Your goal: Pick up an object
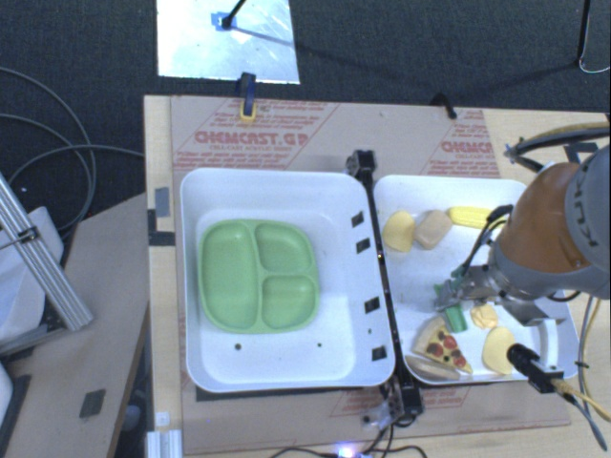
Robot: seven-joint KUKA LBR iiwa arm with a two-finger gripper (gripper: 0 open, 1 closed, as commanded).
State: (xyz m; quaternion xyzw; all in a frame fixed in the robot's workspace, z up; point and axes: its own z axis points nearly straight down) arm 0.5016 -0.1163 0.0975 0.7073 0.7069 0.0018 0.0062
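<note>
Altogether two bins [205, 198], one green tray [256, 275].

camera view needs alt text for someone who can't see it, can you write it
A grey and orange robot arm reaches from the right into the right bin, its gripper low among toy foods: a pizza slice, a corn cob and yellow and tan pieces. The left bin holds a green divided plate.

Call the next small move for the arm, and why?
Probably a short descent straight down: the gripper hangs low in the right bin over a small green piece, just above the pizza slice. No grasp is visible yet.
</note>
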